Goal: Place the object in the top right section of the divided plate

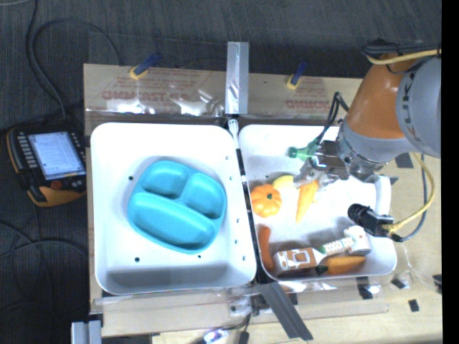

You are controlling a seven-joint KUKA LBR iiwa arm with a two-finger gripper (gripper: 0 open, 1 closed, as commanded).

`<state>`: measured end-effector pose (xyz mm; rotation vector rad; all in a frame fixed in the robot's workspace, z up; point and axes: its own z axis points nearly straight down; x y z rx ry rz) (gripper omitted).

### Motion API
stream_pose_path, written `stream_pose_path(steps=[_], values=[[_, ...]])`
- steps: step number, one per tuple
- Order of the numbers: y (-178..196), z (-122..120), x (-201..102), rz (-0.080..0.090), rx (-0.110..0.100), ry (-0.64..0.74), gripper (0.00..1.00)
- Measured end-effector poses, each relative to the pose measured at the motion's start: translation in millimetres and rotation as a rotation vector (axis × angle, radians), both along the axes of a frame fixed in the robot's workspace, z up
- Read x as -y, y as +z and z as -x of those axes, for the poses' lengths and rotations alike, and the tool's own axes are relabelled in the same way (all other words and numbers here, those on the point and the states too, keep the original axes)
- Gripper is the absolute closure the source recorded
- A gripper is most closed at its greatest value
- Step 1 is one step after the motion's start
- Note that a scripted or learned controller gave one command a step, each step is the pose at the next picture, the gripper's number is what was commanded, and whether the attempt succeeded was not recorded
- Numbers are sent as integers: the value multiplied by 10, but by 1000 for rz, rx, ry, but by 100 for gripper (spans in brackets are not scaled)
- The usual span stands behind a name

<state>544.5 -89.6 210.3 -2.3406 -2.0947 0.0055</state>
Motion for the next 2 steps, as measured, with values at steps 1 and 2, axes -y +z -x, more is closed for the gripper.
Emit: stream_pose_path(steps=[1, 2], values=[[-277, 613, 23, -4, -1, 338, 100], [118, 602, -206, -3, 1, 243, 100]])
